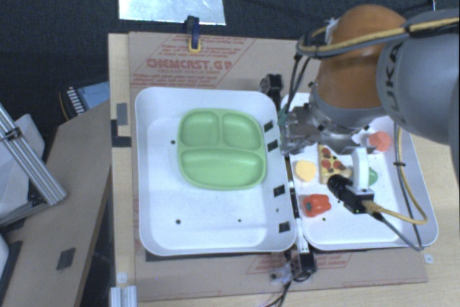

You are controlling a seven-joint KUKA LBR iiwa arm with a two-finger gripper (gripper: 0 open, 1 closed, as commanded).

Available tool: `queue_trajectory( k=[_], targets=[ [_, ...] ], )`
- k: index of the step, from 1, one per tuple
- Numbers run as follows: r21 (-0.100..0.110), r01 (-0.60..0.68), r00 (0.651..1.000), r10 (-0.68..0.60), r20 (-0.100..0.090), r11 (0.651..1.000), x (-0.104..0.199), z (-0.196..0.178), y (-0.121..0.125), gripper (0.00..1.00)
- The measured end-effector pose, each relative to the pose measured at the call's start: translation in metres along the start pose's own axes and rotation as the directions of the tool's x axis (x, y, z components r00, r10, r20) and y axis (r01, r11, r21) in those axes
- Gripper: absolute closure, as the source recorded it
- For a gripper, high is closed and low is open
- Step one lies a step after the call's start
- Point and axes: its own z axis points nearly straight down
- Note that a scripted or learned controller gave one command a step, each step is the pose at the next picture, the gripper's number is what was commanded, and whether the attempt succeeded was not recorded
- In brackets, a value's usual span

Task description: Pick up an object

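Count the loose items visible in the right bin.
4 visible: red pepper near the front left, yellow piece behind it, pizza slice beside that, pinkish item further back right. The arm may hide more.

red "chemcast gp" on the backing sheet (188,62).

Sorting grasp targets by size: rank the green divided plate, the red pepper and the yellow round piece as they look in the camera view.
1. green divided plate, by far the largest
2. red pepper
3. yellow round piece, close to the pepper, ranking unsure

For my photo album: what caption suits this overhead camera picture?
Robot arm reaches over the right bin of toy food; green divided plate sits in the left bin.
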Motion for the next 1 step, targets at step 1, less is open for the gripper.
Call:
queue_trajectory(
  k=[1],
  targets=[
    [0.001,0.001,1.0,-0.001,0.0,1.0,0.0537,0.001,-0.0175,1.0]
  ],
)
